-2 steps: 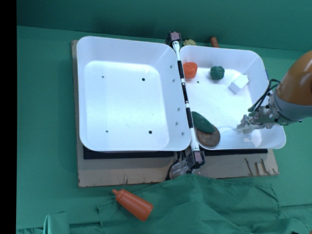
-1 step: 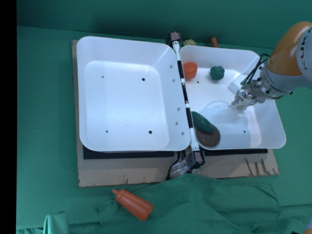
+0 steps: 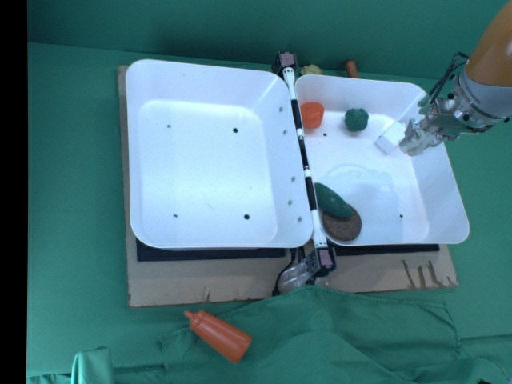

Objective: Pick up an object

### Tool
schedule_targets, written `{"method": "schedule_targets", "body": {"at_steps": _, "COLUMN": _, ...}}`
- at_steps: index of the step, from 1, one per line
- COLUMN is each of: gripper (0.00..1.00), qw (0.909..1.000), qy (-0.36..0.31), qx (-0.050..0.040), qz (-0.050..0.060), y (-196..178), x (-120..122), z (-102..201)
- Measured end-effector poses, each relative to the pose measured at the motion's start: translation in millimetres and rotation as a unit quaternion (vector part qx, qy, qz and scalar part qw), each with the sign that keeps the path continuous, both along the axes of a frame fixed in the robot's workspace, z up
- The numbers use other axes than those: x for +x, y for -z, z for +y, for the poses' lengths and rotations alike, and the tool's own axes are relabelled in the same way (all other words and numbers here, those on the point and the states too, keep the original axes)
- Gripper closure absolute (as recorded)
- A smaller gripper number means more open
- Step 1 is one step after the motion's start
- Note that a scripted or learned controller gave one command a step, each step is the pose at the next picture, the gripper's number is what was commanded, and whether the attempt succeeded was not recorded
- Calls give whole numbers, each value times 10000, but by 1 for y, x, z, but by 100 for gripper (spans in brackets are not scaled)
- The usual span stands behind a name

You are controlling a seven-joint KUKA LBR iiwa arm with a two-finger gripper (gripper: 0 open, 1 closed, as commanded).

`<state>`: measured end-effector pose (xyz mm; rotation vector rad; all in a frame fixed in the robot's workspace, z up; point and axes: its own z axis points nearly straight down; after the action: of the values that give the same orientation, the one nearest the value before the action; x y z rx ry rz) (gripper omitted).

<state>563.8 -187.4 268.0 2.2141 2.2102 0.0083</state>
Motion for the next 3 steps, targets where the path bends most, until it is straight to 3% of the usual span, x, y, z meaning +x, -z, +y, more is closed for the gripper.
{"method": "schedule_targets", "body": {"at_steps": 1, "gripper": 100, "qw": 10000, "qy": 27, "qx": 9, "qz": 1, "y": 87, "x": -41, "z": 1}}
{"method": "schedule_targets", "body": {"at_steps": 2, "gripper": 100, "qw": 10000, "qy": 14, "qx": 14, "qz": 40, "y": 57, "x": -67, "z": 0}}
{"method": "schedule_targets", "body": {"at_steps": 3, "gripper": 100, "qw": 10000, "qy": 6, "qx": -19, "qz": -21, "y": 84, "x": -72, "z": 64}}
